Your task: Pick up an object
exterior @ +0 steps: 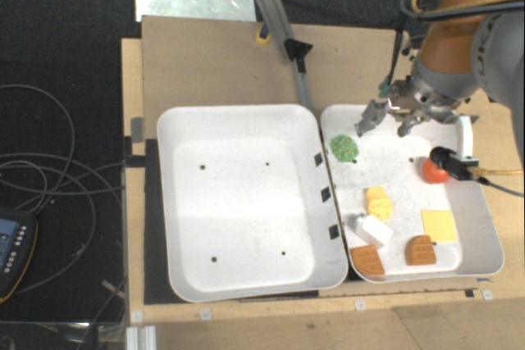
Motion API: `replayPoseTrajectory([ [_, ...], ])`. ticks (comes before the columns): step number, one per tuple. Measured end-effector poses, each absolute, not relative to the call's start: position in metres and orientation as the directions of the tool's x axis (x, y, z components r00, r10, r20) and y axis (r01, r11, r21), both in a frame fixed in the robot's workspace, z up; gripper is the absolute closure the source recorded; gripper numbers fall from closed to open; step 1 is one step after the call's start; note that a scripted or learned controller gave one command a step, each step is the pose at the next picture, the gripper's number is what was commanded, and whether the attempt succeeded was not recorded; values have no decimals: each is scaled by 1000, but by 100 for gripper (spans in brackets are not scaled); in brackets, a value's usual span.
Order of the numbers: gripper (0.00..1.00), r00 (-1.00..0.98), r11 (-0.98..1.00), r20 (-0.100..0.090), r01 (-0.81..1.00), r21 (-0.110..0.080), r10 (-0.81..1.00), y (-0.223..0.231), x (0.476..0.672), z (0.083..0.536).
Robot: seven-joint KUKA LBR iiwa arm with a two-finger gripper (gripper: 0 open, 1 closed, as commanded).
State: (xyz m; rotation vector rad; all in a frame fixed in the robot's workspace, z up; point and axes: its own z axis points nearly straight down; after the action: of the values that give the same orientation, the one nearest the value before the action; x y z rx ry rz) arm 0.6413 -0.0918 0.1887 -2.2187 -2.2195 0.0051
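Note:
My gripper (385, 122) hangs open over the far part of the right bin (484, 213), with nothing between its two fingers. A green bumpy ball (344, 148) lies just below and left of the left finger. A red round piece (435, 170) sits to the right, partly behind a black part. Nearer the front lie a yellow corn-like piece (377, 202), a white block (374, 229), a yellow flat square (440, 225) and two brown waffle-like pieces (420, 251) (367, 260).
The left bin (176, 201) adjoins the right one, with black clips along their shared rim. A grey pole (275, 4) slants across the bench behind the bins. Cables lie on the floor at left.

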Motion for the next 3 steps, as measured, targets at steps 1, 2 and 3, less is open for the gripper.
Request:
replayPoseTrajectory([
  [1,0,-1,1,1,1000,-5,1000,-85,638,129],
  [2,100,-1,1,0,1000,4,1000,-85,641,144],
  [3,100,-3,3,-1,1000,9,1000,-86,638,208],
])
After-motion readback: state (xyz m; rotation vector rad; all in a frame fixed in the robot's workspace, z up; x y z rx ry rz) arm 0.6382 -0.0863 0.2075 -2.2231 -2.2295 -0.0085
